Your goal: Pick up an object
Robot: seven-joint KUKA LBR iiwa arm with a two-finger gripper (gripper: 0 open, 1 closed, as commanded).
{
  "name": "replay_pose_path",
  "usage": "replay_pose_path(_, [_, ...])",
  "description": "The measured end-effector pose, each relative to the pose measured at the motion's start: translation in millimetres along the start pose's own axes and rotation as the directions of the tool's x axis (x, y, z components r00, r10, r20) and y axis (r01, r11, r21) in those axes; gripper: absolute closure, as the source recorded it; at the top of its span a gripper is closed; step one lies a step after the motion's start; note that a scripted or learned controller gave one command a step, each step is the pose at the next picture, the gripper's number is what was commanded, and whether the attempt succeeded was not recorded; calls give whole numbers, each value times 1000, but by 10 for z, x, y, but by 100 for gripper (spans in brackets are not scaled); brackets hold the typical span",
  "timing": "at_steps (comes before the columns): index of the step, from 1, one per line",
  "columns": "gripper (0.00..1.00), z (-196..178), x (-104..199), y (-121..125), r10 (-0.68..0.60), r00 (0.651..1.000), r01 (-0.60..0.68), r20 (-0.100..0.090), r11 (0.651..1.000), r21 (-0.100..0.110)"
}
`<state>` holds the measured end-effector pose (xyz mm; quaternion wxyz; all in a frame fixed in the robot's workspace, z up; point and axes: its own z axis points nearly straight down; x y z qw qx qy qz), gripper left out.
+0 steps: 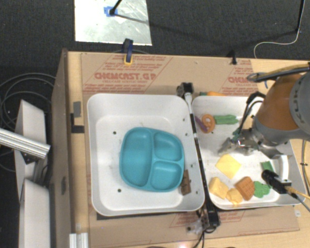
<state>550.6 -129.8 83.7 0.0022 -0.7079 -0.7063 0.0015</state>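
Gripper [232, 144]: jaws apparently spread, holding nothing | yellow block [228, 166]: just below jaws, likely light, rigid; grip 2 flat sides.

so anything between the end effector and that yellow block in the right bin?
Nothing visible. The end effector hovers over the right bin, just above-left of the yellow block, with bare bin floor between them. The orange ring and green piece lie on its far side.

Dark carpet floor [26, 30] around a cardboard-topped bench [144, 71].
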Motion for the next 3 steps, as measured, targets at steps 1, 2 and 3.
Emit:
replay_pose_path(1, [0, -27, 229, 937, -11, 1000, 11, 2, 1000, -15])
replay_pose_path(2, [100, -130, 208, 907, -9, 1000, 9, 2, 1000, -12])
replay_pose_path(3, [100, -1055, 821, 481, -11, 1000, 11, -1, 1000, -8])
